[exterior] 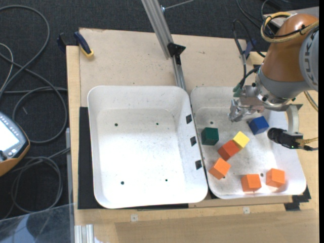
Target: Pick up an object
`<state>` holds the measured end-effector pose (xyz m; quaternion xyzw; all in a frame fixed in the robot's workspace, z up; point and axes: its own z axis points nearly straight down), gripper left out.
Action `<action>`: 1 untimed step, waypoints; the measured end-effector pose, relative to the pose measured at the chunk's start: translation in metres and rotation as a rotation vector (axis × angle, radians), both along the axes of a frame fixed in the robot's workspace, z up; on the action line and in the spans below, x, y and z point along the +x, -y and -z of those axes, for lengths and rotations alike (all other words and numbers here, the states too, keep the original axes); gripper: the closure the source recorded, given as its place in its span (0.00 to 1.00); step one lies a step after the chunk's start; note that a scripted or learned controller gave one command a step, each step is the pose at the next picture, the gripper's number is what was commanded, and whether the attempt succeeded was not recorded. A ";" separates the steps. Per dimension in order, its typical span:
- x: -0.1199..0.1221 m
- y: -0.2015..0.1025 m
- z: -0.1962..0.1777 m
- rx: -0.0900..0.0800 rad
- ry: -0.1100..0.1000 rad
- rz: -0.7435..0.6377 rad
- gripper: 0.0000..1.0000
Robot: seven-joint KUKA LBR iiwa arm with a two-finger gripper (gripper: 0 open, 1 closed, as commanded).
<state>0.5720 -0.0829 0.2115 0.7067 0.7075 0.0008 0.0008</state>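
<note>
The right bin (298, 178) holds several small cubes. A blue cube (258, 125) lies toward its back, with a yellow cube (241, 139) and a red-orange cube (229, 149) touching each other nearer the middle. A dark green cube (210, 135) sits close to the bin's left wall. Three orange cubes lie toward the front: one (219, 168) at the left, two (250, 182) (275, 177) at the right. My gripper (237, 113) hangs over the back of this bin, just left of the blue cube and above the yellow one. I see nothing held in it.
The left bin (101, 105) stands beside the right one, sharing a raised middle rim (195, 140). A slanted metal pole (162, 24) rises behind the bins. A blue and yellow clamp (83, 43) sits at the bench's back left corner.
</note>
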 end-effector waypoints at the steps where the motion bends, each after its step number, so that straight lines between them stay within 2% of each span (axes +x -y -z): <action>1: -0.021 -0.057 -0.004 0.004 -0.005 -0.005 1.00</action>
